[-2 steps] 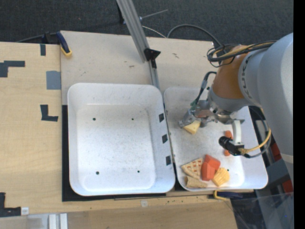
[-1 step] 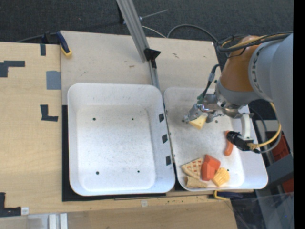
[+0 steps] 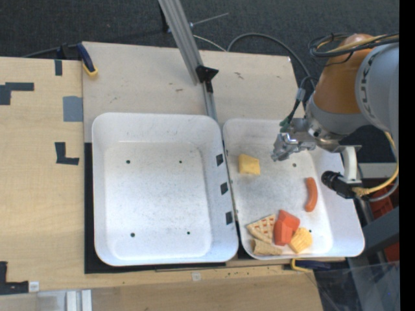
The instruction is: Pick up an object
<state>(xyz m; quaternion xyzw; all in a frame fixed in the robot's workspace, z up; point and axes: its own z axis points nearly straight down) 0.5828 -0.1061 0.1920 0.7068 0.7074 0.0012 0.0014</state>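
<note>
The desk [image 3: 39, 173] is pale wood-grain board with grey and dark tape marks along its left side; a plainer beige panel [image 3: 149, 76] lies behind the bins, and dark carpet-like floor [image 3: 97, 8] runs beyond it. A blue-and-yellow clamp [image 3: 87, 59] sits at the panel's far left corner. A slanted aluminium rail [image 3: 183, 34] crosses the panel and ends at the gap between the bins.

Left bin [image 3: 155, 186]: white, speckled, sitting on a dark mat.

Right bin [image 3: 295, 186]: a yellow block [image 3: 249, 165] near its left wall; an orange sausage-shaped piece [image 3: 311, 194] toward the right wall; at the near edge a cluster touching one another, namely a waffle-like piece [image 3: 262, 227], a red-orange block [image 3: 286, 227], a yellow ridged piece [image 3: 301, 240].

The claw [image 3: 283, 149] hangs over the far part of the right bin, right of the yellow block and apart from it. How far it is open cannot be told; nothing is visibly held.
</note>
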